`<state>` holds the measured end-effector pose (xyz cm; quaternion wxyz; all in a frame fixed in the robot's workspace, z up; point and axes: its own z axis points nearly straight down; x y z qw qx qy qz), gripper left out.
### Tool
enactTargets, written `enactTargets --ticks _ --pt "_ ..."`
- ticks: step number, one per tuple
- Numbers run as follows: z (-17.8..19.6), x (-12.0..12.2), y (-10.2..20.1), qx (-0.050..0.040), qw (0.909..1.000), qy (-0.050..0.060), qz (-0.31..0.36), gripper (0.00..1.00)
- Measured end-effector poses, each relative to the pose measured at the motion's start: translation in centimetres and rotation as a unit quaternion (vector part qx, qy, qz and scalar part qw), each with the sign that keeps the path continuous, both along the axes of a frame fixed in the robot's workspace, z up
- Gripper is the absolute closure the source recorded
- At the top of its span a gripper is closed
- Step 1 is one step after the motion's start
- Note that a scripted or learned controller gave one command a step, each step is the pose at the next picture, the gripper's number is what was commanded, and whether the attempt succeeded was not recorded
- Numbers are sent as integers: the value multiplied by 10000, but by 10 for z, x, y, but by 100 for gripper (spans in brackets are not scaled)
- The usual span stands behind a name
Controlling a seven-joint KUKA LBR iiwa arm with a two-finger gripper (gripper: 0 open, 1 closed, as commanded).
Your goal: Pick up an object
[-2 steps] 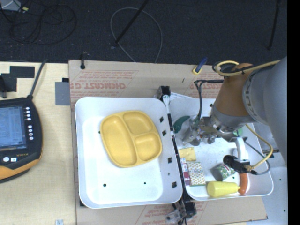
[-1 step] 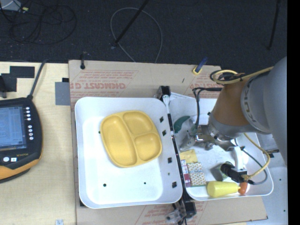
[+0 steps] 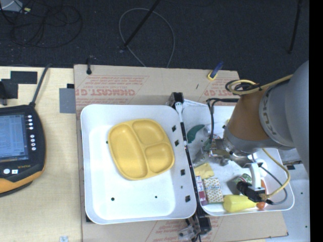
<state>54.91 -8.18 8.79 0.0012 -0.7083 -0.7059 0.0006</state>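
My gripper [image 3: 208, 150] reaches down into the right bin [image 3: 287, 198], near its left wall, beneath the grey and orange wrist. A teal-green object [image 3: 195, 132] lies just up and left of it. A pale yellow piece [image 3: 204, 171] and a patterned small box [image 3: 212, 189] sit just below it. A yellow oblong object [image 3: 238, 203] rests at the bin's near edge, with a small orange-red bit [image 3: 261, 205] beside it. The arm hides what lies right under the gripper.
The left bin [image 3: 96, 185] holds a yellow divided plate [image 3: 141, 147]. A handheld control pendant [image 3: 17, 142] lies on the bench at far left. Cardboard [image 3: 126, 84] lies under both bins, and a blue and yellow clip [image 3: 215, 71] sits at its back edge.
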Motion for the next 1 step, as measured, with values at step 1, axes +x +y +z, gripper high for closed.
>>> enactTargets --ticks 1 --pt "65 22 -66 -29 10000 -37 -4 0"
